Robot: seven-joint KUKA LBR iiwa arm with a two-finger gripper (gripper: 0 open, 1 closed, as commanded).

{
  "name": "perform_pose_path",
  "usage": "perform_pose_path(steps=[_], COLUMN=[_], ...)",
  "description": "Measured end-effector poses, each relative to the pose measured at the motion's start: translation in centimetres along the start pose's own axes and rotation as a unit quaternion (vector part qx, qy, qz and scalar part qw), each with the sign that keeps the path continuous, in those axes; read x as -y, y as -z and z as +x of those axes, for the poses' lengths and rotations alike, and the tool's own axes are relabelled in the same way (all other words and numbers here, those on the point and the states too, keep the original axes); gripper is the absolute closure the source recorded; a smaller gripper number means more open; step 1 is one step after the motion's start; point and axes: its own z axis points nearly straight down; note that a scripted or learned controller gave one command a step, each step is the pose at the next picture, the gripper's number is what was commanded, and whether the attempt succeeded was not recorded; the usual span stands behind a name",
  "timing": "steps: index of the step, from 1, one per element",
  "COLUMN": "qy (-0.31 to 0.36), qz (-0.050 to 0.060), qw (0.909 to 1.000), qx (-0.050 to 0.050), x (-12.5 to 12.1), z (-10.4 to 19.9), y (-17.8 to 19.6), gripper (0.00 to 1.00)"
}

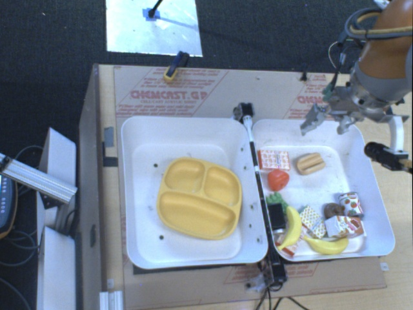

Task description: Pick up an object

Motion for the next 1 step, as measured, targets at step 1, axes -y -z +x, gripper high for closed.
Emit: perform_pose_path(steps=[1], qy=[-0.001], qz=[0.001], qw=[1.0000], qx=[0.000], x=[0.95], z=[-2.66], y=[-8.54], gripper=[0.00])
